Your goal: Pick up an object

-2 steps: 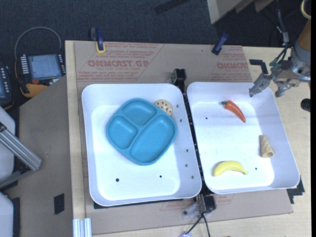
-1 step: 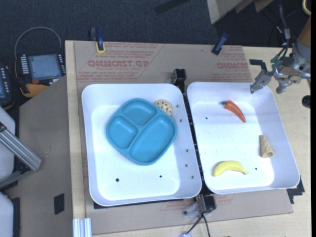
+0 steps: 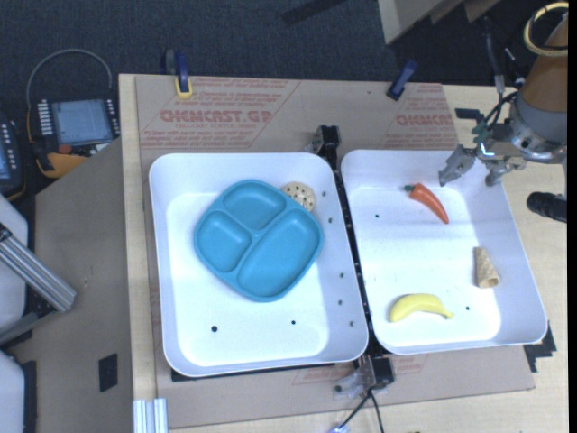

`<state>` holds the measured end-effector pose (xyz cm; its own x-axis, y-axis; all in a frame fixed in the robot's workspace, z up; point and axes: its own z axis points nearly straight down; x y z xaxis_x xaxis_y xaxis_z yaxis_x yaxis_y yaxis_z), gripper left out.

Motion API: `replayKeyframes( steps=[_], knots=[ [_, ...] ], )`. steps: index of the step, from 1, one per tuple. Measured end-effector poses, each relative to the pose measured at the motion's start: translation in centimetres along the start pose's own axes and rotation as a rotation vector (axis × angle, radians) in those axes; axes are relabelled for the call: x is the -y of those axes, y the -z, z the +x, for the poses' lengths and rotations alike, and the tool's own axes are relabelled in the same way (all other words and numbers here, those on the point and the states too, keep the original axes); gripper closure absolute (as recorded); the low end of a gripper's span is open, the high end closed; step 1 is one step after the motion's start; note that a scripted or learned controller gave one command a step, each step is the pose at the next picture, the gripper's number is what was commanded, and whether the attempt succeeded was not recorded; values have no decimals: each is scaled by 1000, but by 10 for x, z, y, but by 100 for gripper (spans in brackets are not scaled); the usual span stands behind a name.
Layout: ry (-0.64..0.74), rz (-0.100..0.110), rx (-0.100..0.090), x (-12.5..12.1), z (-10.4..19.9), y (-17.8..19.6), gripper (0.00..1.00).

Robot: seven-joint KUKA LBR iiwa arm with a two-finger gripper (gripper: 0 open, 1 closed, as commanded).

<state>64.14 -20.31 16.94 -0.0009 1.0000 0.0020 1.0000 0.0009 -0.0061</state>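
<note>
A teach pendant [image 3: 79, 122] lies left of the bench, and clamps (blue [image 3: 400, 81], yellow-tipped [image 3: 183, 83]) grip its far cardboard edge.

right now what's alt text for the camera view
A robot claw hangs open over the right bin's far edge, near a toy carrot; a banana and a cone lie closer. The left bin holds a blue divided plate beside a cookie.

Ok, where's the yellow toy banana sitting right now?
The yellow toy banana lies in the right white bin, near its front edge, below the orange carrot and left of the tan cone-shaped piece.
</note>
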Motion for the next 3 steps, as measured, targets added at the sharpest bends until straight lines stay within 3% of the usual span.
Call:
replayKeyframes(
  steps=[1,2,3],
  knots=[
    [0,-3,1,-8,-2,-56,0],
    [1,2,0,-7,-2,-85,0],
    [2,-6,4,-9,-2,-73,100]
  ],
)
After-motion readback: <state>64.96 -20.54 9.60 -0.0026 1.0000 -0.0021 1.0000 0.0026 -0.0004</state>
